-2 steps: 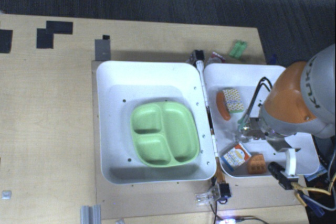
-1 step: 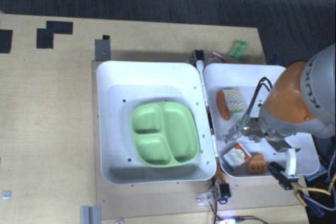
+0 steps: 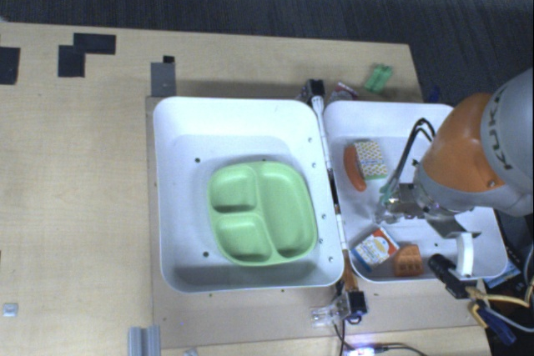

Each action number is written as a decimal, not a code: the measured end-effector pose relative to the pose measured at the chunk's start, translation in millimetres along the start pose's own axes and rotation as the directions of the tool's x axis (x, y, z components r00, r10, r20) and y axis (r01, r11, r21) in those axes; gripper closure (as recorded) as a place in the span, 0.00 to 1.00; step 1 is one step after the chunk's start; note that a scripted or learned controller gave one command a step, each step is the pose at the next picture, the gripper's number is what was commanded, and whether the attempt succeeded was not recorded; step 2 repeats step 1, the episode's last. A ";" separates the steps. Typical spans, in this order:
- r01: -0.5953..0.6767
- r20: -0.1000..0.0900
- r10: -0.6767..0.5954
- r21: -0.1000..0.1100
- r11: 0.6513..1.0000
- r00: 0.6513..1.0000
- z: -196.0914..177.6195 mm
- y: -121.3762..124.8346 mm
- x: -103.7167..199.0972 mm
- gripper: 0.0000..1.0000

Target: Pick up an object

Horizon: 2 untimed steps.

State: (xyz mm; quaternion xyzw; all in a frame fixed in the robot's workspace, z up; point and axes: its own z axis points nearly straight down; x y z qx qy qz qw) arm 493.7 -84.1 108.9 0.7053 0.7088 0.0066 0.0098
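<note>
Camera view is looked down at a slant on 2 white bins set side by side on a wooden bench. The left bin (image 3: 179,179) holds a green divided tray (image 3: 261,211) with 3 compartments, lying well apart from the arm. The right bin (image 3: 492,258) is entered by the grey arm with its orange band (image 3: 459,150), and the gripper (image 3: 399,204) is seen low over the middle of that bin.

Whether the gripper is released or clenched cannot be told, since the wrist body and cable cover its tip; nothing is seen grasped.

3 candidates are judged to be within reach. A small printed packet (image 3: 375,248) lies just below and slightly left of the gripper, tilted, with its long axis running from lower left to upper right. An orange block (image 3: 407,260) lies just beside the packet on its right, directly below the gripper. A patterned sponge-like piece (image 3: 370,158), with an orange-red strip (image 3: 356,172) touching its left edge, lies above and left of the gripper, its long axis roughly along the bin's length.

The packet is judged nearest, so a short shift toward the near rim would be called for.
</note>
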 end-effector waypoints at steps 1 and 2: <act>-0.001 0.000 0.001 0.000 1.000 1.000 0.1 -0.1 0.0 0.00; -0.001 0.000 0.001 0.000 1.000 1.000 0.1 -0.1 0.0 0.00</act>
